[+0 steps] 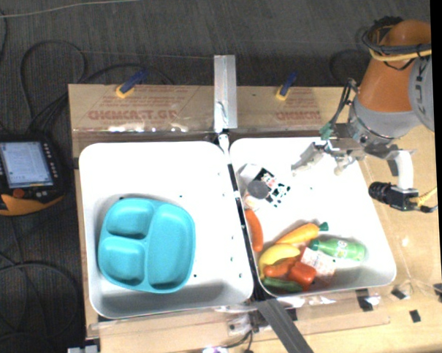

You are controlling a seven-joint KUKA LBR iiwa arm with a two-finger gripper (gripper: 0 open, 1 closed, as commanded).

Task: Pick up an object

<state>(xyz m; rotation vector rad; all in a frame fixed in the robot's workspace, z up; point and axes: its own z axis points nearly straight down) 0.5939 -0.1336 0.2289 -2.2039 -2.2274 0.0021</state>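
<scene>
Two white bins side by side. Left bin (89, 170) holds a teal divided plate (146, 243) at its 7 o'clock. Right bin (369, 224): toy food pile (301, 260) at 6 o'clock, black-white object (265, 185) at 10 o'clock. Gripper (324, 159) at right bin's 1 o'clock, fingers spread, nothing between. Pendant (22, 170) at 9 o'clock of bench.

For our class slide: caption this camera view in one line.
Gripper hovers over right bin of toy food; blue tray fills left.

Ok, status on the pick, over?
End effector above right bin, far side, holding nothing. Green bottle and toy food piled at near edge, untouched. Path to pile unobstructed.
</scene>
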